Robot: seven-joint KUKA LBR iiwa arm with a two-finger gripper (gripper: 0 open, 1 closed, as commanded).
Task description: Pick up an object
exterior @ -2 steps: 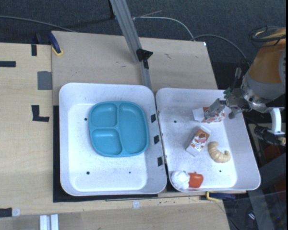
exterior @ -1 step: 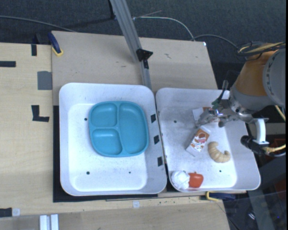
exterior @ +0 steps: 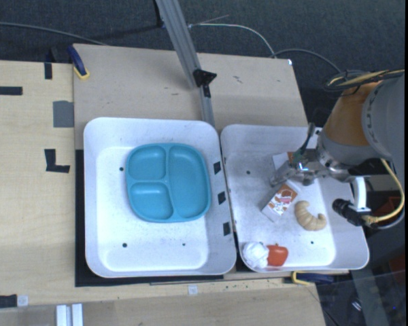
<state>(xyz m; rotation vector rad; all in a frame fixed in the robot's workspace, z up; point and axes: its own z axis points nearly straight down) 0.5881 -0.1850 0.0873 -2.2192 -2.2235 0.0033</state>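
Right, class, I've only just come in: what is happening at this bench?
A grey arm reaches in from the right, its gripper low in the right bin, just above a small carton. Nothing shows between its fingers. A croissant lies beside the carton, and a red and white item sits in the near corner. The left bin holds a blue divided plate.

No legible text or labels

The small carton [exterior: 281, 202] in the right bin [exterior: 251, 148] is showing red-and-white printing, but it is appearing too small and blurred to read.
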